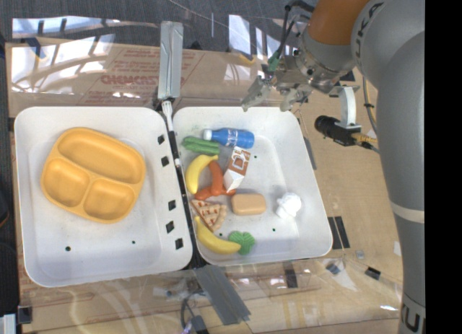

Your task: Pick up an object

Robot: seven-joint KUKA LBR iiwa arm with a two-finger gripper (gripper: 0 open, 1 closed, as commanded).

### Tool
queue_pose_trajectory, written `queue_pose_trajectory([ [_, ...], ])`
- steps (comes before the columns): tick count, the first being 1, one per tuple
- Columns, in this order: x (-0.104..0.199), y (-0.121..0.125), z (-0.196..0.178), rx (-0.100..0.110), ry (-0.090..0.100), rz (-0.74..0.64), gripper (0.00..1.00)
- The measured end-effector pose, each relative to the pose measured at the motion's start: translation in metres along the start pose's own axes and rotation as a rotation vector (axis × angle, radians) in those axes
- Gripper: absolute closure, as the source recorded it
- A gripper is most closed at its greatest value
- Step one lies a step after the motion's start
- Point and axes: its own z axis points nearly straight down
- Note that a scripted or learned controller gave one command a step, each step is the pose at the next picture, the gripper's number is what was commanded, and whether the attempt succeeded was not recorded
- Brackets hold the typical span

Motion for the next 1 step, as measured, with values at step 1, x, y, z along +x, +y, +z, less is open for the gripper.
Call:
queue_pose_trajectory([
  [1,0.0156,-0.0714,0.1754,0.007,0.002,0.041,0.00],
])
